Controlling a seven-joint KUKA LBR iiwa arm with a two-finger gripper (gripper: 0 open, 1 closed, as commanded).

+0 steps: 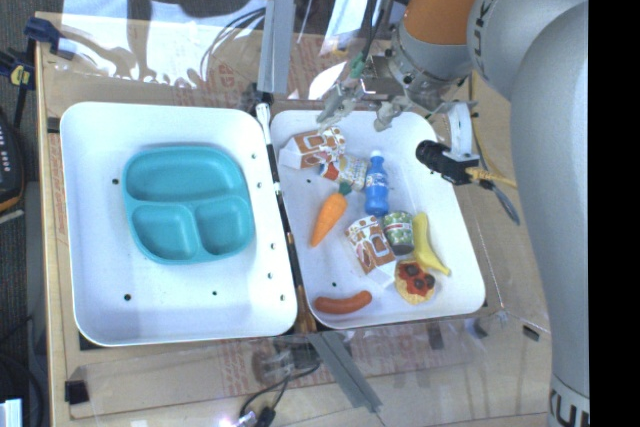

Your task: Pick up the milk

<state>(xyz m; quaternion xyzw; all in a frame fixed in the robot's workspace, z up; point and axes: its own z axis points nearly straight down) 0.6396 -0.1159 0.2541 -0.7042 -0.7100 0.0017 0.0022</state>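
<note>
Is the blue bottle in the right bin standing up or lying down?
Lying down. The blue bottle rests flat on the floor of the right bin, white cap toward the far wall, beside the carrot.

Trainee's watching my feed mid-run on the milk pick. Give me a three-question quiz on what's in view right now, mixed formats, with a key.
1. True or false: the teal divided tray lies in the left bin.
2. Multiple choice: which item lies nearest the front edge of the right bin? A) the blue bottle B) the sausage C) the carrot
3. Fill in: the gripper hovers over the right bin's far edge, nearest the milk carton at the ____ of that bin; a second carton lies mid-bin beside the banana.

Key: 1 true; 2 B; 3 back
</note>
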